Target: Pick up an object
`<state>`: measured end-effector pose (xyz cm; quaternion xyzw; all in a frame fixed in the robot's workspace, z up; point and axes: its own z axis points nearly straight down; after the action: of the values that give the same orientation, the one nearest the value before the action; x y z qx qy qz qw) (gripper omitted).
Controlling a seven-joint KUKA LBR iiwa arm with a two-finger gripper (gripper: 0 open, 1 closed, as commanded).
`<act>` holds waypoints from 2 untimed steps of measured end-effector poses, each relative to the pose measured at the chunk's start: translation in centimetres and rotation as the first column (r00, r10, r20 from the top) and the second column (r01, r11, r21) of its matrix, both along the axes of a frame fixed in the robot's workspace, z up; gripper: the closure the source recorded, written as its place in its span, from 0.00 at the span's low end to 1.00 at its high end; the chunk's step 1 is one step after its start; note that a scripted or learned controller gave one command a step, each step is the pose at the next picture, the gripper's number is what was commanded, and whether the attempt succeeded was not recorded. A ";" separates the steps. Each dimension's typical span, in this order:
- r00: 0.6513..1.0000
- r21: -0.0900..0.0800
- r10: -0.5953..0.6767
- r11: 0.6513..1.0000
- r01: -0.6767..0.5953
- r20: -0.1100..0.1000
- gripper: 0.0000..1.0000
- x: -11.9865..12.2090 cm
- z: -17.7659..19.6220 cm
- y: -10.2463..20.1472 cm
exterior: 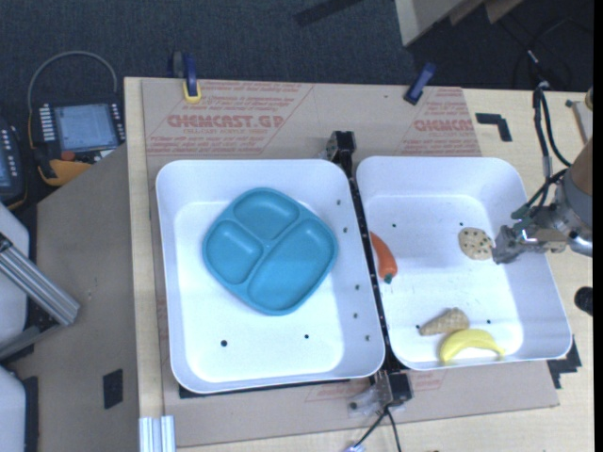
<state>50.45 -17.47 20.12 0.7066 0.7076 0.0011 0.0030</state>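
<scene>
Dark carpet all round, brown board bench with red print on it, two shallow white plastic bins side by side on top.

Near edge first: in the right bin I see a yellow banana — curved, smooth, long axis roughly left-right — with a tan cone-shaped piece touching it just above-left. Further up, an orange carrot lies against the bin's left wall, long axis running near-to-far. Beyond that, a round speckled cookie, flat, pale brown.

Left bin: one blue divided plate, matte plastic, three compartments, sitting tilted square to the bin.

Gripper comes in from the right over the right bin's far-right side. Can't tell how its jaws stand — too small and dark.

The relation that counts: cookie is just beside the gripper, to its left in this view, near touching. Nothing visibly held. My guess is cookie is the target; it's flat and low, so likely a hard grab. Banana and cone are well apart toward the near edge.
</scene>
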 end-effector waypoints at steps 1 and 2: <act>1.000 0.001 -0.001 1.000 0.001 -0.002 1.00 0.1 1.7 0.0; 1.000 0.002 0.003 1.000 -0.003 -0.002 1.00 1.4 2.6 5.8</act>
<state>51.84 -11.72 22.75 0.7054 0.7088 0.0011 0.0015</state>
